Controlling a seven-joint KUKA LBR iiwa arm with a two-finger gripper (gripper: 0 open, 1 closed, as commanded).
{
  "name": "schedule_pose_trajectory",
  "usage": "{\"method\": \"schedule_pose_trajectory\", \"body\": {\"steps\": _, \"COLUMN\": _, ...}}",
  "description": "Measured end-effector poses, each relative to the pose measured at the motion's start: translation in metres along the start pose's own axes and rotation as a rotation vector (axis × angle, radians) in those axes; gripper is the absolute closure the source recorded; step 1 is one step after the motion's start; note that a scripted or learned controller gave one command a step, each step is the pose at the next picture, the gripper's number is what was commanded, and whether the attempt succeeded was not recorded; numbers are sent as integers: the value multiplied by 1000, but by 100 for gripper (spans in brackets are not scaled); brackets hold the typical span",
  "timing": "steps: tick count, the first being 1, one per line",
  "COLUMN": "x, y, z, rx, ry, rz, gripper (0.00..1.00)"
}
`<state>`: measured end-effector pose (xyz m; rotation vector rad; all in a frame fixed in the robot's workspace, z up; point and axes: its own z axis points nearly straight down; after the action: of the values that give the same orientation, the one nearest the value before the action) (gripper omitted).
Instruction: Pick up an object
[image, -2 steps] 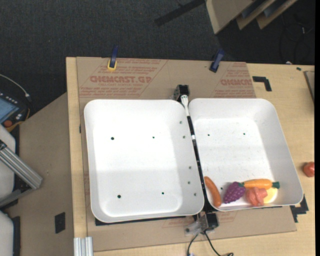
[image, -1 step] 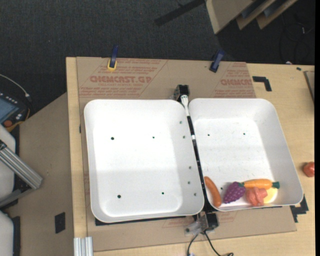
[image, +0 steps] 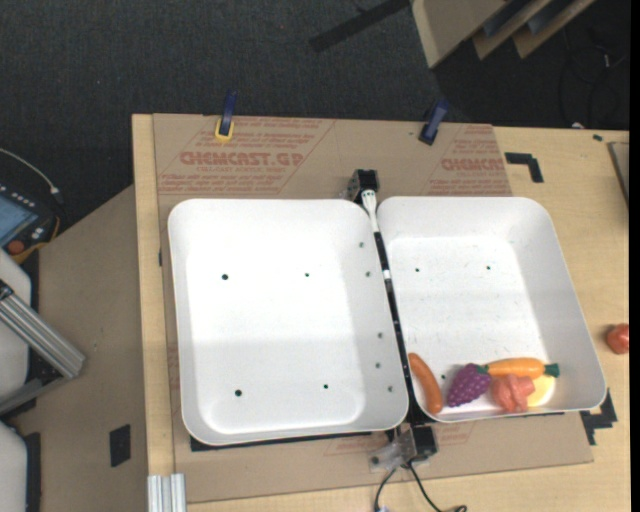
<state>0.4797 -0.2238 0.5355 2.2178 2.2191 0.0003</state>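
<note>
Carrot (image: 515, 367) lies crosswise, greens pointing right

At the bench's right side, where the KUKA arm reaches in, a small rounded orange-red patch (image: 618, 339) sits at the picture's edge. It lies just beside the outer rim of the right bin (image: 570, 300), level with the bin's lower half and not touching it. Its colour is close to that of the band above the robot's wrist, but so little of it is visible that it cannot be told whether it belongs to the arm or is a loose item on the bench. It gives no reading of wrist pose.
</note>
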Motion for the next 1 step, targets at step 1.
{"method": "schedule_pose_trajectory", "body": {"steps": 1, "x": 0, "y": 0, "z": 0, "rx": 0, "ry": 0, "rz": 0, "gripper": 100}}
